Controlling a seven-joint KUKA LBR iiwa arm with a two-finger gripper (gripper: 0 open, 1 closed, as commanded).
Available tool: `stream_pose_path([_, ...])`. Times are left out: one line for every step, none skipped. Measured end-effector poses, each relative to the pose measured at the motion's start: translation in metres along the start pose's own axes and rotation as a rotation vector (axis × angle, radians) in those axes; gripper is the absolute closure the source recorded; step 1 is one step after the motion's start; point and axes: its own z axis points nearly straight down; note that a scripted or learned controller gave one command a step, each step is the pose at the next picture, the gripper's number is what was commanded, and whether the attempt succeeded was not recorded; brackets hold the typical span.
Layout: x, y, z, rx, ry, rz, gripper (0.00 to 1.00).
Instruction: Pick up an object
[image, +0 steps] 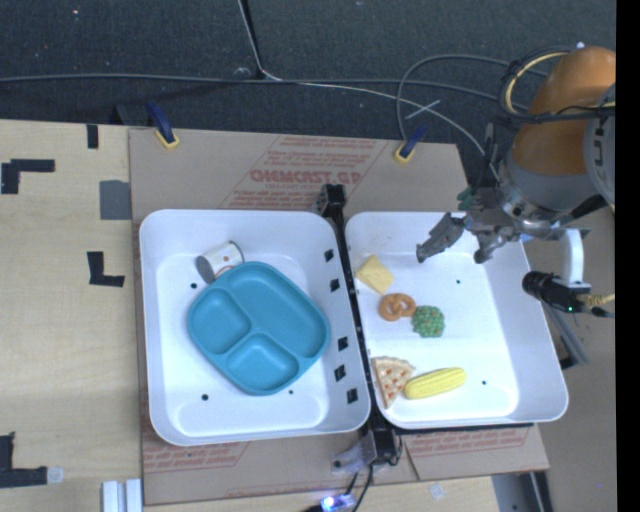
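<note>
Camera view, jaws (463, 245): spread apart, nothing seen between them; held above the far part of the right bin (520, 400).
Camera view, candidates: a yellow block (375, 273), pretzel (396, 306), broccoli (428, 321), corn cob (433, 382) and waffle piece (391, 377) all lie on the right bin's floor, nearer the camera than the jaws.
Camera view, left bin (165, 300): a blue tray (258, 326) and a small cup (219, 262) are seen just left of the right bin.
Done: nothing is judged lifted yet.
Left: one object is to be chosen, reached, gripped and raised; the yellow block lies nearest the jaws.
</note>
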Motion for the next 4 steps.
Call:
stream_pose_path([0.000,0.002,-0.007,-0.012,-0.001,-0.003,0.00])
stream_pose_path([0.009,0.004,0.052,-0.009,-0.002,-0.003,0.00])
stream_pose_path([0.009,0.004,0.096,-0.009,-0.002,-0.002,0.00])
stream_pose_path([0.002,0.008,0.144,-0.009,-0.003,-0.002,0.00])
